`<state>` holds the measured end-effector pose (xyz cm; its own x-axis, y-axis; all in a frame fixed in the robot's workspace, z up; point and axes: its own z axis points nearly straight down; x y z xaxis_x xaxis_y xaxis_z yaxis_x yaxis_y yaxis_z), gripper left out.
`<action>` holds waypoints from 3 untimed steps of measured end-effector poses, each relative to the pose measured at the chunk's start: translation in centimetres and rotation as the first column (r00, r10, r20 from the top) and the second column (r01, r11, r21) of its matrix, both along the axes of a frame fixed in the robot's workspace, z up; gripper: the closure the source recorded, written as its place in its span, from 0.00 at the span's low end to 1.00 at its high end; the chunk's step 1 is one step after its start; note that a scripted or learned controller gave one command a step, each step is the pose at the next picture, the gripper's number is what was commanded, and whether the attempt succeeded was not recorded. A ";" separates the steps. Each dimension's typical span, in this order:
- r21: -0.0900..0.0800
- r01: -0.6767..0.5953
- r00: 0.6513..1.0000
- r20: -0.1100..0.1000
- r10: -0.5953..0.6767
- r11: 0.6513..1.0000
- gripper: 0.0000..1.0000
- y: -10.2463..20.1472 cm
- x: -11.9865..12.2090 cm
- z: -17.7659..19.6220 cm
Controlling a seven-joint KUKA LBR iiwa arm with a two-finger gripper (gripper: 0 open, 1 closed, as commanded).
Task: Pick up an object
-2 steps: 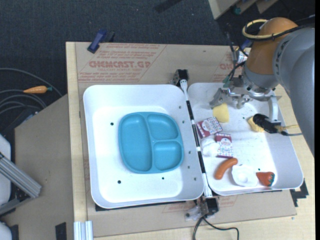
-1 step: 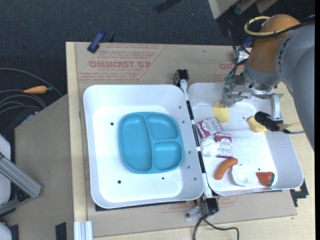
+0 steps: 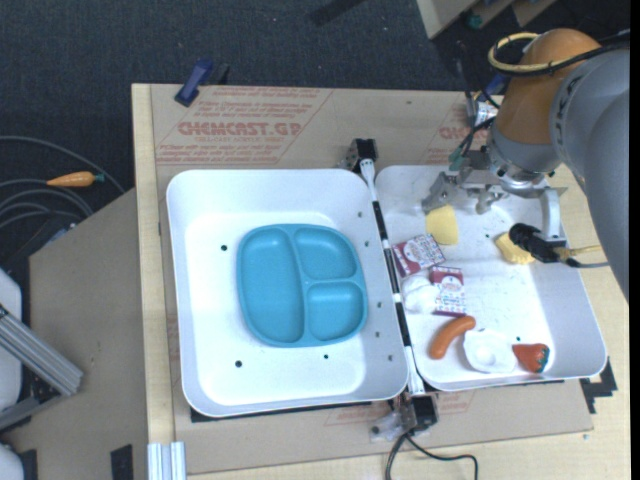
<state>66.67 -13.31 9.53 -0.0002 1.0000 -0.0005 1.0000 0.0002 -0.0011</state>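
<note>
Jaws (image 3: 462,194) state unclear, at right bin (image 3: 585,313) far rim; yellow block (image 3: 444,225) just beside.

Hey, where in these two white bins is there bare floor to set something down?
The left white bin has bare floor all around the blue divided plastic plate, widest toward its near corner. The right white bin is crowded, though a patch lies bare between the red-and-white packets and the banana.
</note>
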 end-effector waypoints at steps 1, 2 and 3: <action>0.001 0.001 1.000 -0.001 -0.001 1.000 0.00 -0.6 0.0 -1.1; 0.000 0.001 1.000 0.002 -0.001 1.000 1.00 -0.6 0.0 0.0; 0.000 0.001 1.000 0.001 -0.001 1.000 0.00 -0.6 0.0 0.0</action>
